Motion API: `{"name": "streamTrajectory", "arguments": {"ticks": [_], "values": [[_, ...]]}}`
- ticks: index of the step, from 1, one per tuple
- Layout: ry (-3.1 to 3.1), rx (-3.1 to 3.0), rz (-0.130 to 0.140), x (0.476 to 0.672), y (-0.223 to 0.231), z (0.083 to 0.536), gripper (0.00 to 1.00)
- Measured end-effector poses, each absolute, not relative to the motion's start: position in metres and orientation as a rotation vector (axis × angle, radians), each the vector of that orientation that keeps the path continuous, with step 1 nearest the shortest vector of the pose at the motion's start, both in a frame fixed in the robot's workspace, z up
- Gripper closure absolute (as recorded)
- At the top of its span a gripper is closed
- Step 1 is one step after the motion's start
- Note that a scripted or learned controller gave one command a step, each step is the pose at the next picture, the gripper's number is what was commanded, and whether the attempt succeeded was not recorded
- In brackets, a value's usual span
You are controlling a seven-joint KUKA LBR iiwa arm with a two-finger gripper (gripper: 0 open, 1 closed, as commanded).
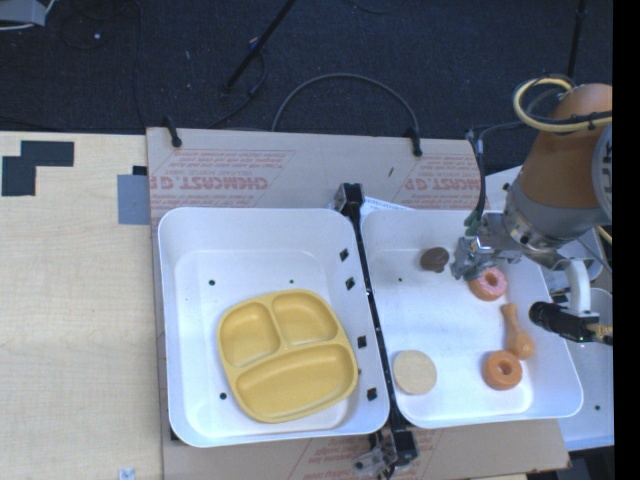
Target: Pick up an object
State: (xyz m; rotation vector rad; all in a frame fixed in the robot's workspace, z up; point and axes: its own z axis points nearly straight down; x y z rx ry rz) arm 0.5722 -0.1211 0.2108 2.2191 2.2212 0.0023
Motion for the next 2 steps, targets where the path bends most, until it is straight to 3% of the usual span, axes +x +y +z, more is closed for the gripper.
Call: {"name": "streamTrajectory", "arguments": {"ticks": [1, 2], "values": [[2.222, 2.218, 0.003, 0.57, -0.117, 0.255, 1.0], [2.228, 2.221, -0.003, 0.577, -0.073, 0.244, 1.0]]}}
